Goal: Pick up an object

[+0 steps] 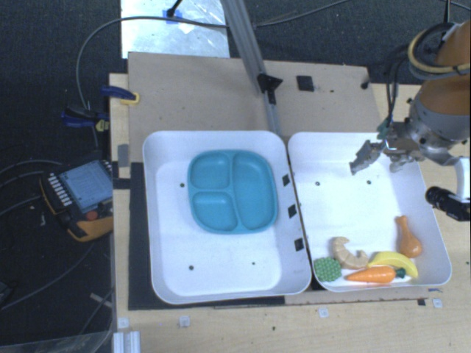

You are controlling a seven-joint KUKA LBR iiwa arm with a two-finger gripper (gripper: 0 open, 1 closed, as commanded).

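Observation:
Several toy foods lie in the near corner of the right bin (324, 160): a green knobbly piece (328, 269), a tan curled piece (347, 252), an orange carrot (372, 275), a yellow banana (398, 262) and an orange-brown drumstick (407, 237). My gripper (383, 159) hangs over the far part of the right bin, well away from the toys. Its fingers (363, 157) are spread open with nothing between them.
A blue divided plate (232, 191) rests in the left bin (169, 271). A grey pole (246, 35) slants over the board behind the bins. Cables, clamps and a handheld controller (79, 197) lie off to the left of the bench.

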